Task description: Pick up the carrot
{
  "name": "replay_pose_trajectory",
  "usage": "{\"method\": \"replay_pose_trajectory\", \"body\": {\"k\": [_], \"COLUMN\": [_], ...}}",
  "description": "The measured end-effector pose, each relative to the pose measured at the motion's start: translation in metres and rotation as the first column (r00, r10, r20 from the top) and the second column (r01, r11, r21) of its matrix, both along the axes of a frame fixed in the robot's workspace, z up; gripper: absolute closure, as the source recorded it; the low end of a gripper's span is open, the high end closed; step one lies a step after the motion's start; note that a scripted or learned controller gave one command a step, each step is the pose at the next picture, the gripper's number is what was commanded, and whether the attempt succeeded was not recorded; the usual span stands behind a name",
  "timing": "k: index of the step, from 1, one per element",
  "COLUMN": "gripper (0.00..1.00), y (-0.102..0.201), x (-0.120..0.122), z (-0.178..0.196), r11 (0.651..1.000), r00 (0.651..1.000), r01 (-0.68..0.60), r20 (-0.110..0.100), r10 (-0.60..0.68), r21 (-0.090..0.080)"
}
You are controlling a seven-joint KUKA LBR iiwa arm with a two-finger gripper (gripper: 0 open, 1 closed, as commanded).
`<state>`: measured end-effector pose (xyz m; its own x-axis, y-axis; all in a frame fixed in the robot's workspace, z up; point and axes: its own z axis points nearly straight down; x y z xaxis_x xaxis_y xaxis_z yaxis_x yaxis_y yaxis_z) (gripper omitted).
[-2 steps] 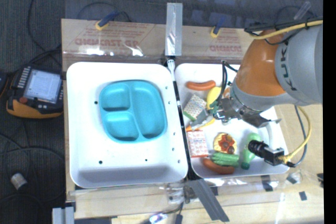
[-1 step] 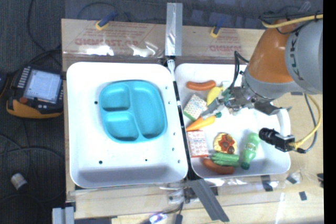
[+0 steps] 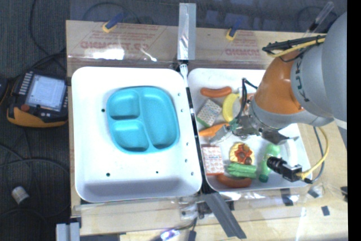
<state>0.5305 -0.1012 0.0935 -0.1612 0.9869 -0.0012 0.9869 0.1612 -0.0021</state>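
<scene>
The carrot [image 3: 211, 131] is a short orange piece lying in the left half of the right bin [image 3: 302, 144], just below a checkered packet [image 3: 207, 113]. My gripper [image 3: 239, 126] hangs low over the middle of that bin, a little to the right of the carrot's right end. The grey arm with its orange band [image 3: 276, 96] covers the gripper from above. I cannot tell whether the gripper touches the carrot.
Around the carrot lie a sausage [image 3: 217, 91], a yellow banana [image 3: 230, 105], a red-printed packet [image 3: 211, 158], a pizza piece [image 3: 241, 152], green beans [image 3: 240, 169] and a green bottle [image 3: 269, 158]. The left bin [image 3: 90, 166] holds a blue divided tray [image 3: 142, 118].
</scene>
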Motion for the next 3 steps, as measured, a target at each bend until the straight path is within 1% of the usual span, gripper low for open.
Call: {"method": "replay_pose_trajectory", "body": {"k": [1,2,3], "gripper": [1.00,0.00,0.00], "y": [0.001,0.001,-0.061], "x": [0.000,0.000,-0.007], "z": [0.008,0.008,-0.004], "r11": [1.000,1.000,0.995], "r00": [1.000,1.000,0.995], "r01": [0.001,0.001,-0.102], "r20": [-0.001,-0.001,0.012], "r10": [-0.001,-0.001,0.102], "r21": [0.002,0.002,0.000]}}
